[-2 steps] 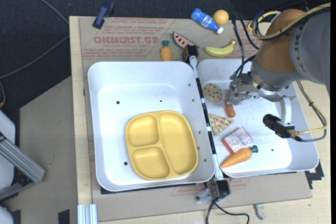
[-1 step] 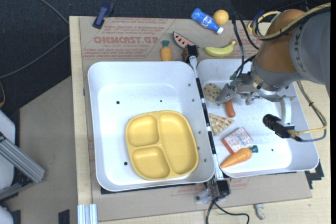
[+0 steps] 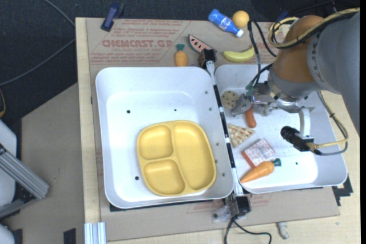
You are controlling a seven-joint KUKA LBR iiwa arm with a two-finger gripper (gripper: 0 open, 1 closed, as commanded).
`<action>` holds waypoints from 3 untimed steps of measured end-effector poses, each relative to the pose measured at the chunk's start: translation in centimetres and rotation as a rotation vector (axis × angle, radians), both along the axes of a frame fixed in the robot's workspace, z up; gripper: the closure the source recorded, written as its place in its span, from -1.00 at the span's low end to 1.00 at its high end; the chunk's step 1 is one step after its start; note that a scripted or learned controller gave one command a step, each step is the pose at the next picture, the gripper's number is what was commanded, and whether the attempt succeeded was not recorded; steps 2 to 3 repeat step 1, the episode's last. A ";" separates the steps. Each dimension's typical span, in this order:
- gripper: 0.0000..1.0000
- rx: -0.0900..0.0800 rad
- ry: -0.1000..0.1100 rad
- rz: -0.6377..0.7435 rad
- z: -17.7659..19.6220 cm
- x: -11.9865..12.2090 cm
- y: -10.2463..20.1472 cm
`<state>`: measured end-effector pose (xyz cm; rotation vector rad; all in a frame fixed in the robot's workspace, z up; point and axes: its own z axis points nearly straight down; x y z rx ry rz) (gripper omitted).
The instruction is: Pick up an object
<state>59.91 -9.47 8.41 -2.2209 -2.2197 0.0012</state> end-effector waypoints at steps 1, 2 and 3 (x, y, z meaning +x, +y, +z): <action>1.00 0.000 -0.003 0.000 1.0 0.1 0.0; 1.00 0.000 -0.003 0.000 1.0 0.1 0.0; 1.00 0.000 -0.003 0.000 1.0 0.1 0.0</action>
